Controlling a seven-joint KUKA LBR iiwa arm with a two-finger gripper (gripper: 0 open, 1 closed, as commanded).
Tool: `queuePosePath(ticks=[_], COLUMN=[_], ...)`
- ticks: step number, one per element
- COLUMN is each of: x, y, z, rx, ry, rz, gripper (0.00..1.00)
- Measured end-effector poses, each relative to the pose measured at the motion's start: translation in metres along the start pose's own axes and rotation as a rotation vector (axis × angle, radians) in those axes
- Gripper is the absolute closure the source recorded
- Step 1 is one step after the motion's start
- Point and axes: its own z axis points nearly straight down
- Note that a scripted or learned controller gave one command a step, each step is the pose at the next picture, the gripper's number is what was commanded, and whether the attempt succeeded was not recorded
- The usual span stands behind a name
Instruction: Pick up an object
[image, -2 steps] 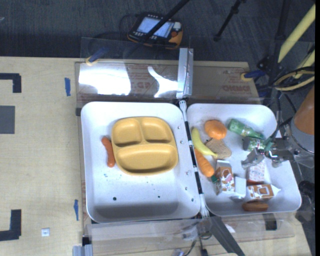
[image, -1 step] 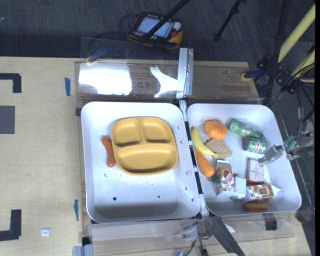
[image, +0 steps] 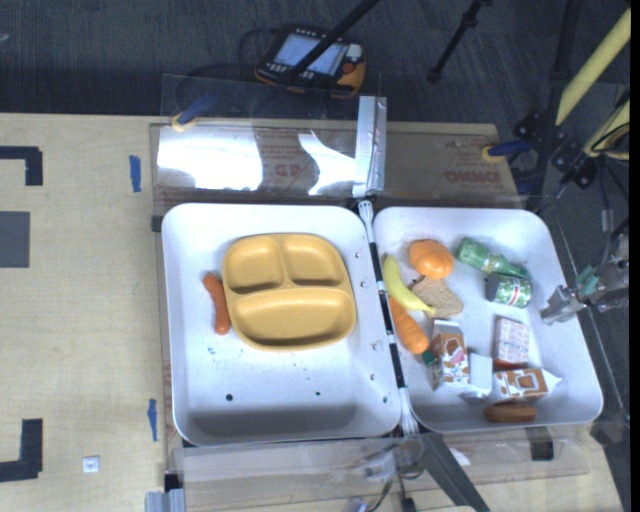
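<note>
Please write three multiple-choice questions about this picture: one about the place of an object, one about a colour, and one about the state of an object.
1. Where does the sausage lie?
A. left of the tray in the left bin
B. on the tray
C. in the right bin

2. What colour is the divided tray?
A. blue
B. yellow
C. white

3. How does the green can stand?
A. upright
B. on its side
C. crushed flat

Answers: 1 A, it rests on the left bin floor beside the tray's left edge. 2 B, its surface is yellow. 3 B, its long side rests on the right bin floor.
</note>
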Motion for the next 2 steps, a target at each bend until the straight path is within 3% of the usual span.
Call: queuePosePath(ticks=[1,2], x=[-0.025,0.044], y=[0.005,0.047], z=[-0.028,0.076], rx=[0.001,0.004], ry=[0.001,0.005], rz=[-0.195,-0.306], gripper=[1.00,1.00])
